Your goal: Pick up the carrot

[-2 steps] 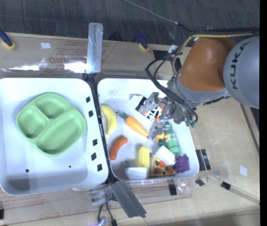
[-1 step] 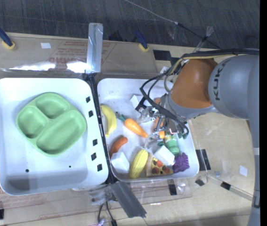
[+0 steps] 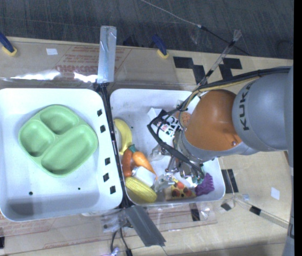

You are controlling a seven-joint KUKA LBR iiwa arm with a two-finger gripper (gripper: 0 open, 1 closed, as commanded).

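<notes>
So we only get the overhead camera here, looking down at a slant on both bins. The arm (image 3: pixel 246 116) comes in from the right, and its big orange band hangs over the right bin (image 3: pixel 140 97). The gripper (image 3: pixel 184 169) sits low in that bin, down among the clutter near the front wall. We honestly can't tell how it's set, there's too much cable and metal bunched together there.

The carrot (image 3: pixel 140 160) lies to the gripper's left, near but clearly apart from it, over by the divider between the bins. Its long axis runs on a diagonal: the fat end with a bit of green points up-left, away from the tool, and the thin tip points down-right, roughly toward the tool. The banana (image 3: pixel 123 132) is beyond it, and the corn cob (image 3: pixel 140 190) sits just in front of it, close enough that we'd guess they touch. A purple grape bunch (image 3: pixel 207 184) sits on the gripper's other side. The green divided plate (image 3: pixel 59 138) is way off in the left bin (image 3: pixel 12 196).

Our read: nothing's picked up yet, and the next move is a sideways shift left, with the fingers turned across that diagonal.
</notes>
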